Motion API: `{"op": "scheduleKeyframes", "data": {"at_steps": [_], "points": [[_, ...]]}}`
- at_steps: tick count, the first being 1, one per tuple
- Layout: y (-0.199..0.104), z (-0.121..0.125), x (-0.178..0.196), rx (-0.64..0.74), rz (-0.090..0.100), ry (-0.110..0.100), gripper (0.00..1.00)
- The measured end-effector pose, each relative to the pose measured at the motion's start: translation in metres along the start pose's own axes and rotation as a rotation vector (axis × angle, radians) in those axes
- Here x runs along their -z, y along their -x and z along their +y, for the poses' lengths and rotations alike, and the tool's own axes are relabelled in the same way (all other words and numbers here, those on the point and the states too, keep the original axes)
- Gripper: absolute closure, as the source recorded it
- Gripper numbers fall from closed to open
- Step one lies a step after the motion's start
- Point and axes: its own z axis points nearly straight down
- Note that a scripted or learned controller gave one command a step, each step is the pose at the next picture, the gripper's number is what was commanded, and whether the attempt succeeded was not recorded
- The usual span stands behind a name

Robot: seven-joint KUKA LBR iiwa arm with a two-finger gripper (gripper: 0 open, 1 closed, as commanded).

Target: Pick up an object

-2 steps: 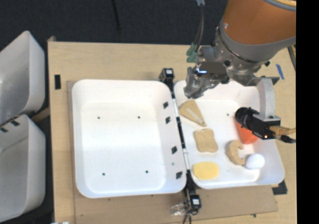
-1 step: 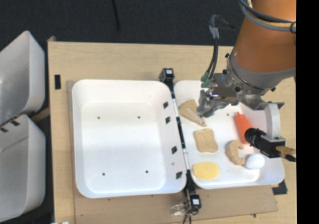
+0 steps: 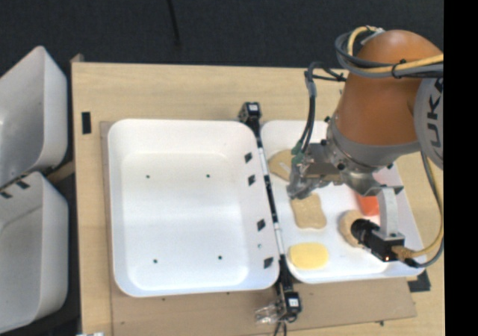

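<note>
Camera view: "UK" letters on arm [image 3: 432,114]; pincer [image 3: 300,187] state unclear, above tan slice [image 3: 308,213].

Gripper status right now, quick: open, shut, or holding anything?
Gripper: cannot be told; it hangs low in the right bin, just above the tan slice.

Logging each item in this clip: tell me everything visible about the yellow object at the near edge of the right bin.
The yellow object is a flattened, rounded oval, pale yellow with a smooth, soft matte look, perhaps foam or toy food. It lies flat on the right bin's floor, in the corner by the divider between bins. A tan bread-slice-shaped piece sits just behind it, apparently not touching. The end effector is farther back, clear of it.
</note>
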Motion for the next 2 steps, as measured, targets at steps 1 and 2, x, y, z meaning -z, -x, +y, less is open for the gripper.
{"op": "scheduleKeyframes", "data": {"at_steps": [1, 2], "points": [[0.008, 0.065, 0.044, 0.005, 0.000, 0.016, 1.00], [0.025, 0.021, -0.021, 0.000, 0.001, 0.000, 1.00]]}}
